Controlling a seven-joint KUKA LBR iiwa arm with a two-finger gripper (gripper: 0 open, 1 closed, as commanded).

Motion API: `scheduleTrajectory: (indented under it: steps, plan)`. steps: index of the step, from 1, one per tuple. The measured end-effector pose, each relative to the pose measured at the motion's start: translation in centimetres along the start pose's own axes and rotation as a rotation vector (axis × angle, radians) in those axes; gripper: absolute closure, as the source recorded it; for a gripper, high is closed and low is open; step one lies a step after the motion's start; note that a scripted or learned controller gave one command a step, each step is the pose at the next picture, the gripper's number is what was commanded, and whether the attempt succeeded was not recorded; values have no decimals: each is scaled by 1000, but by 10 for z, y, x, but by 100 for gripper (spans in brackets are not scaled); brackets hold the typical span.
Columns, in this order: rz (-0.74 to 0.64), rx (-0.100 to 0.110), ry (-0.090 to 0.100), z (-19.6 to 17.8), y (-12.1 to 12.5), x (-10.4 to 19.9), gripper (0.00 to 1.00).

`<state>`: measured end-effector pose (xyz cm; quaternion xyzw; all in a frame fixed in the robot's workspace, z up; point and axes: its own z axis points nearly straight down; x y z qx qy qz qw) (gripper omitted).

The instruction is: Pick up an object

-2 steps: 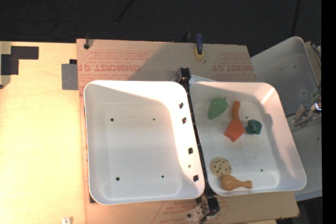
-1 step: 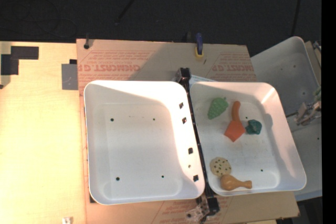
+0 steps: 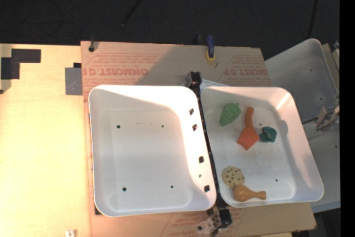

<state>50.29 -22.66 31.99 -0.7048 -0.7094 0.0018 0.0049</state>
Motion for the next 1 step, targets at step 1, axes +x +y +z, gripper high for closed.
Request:
scheduleTrajectory:
  steps: [1]
  plan:
    - [-3,-1,-1,-9,0,-1,100]
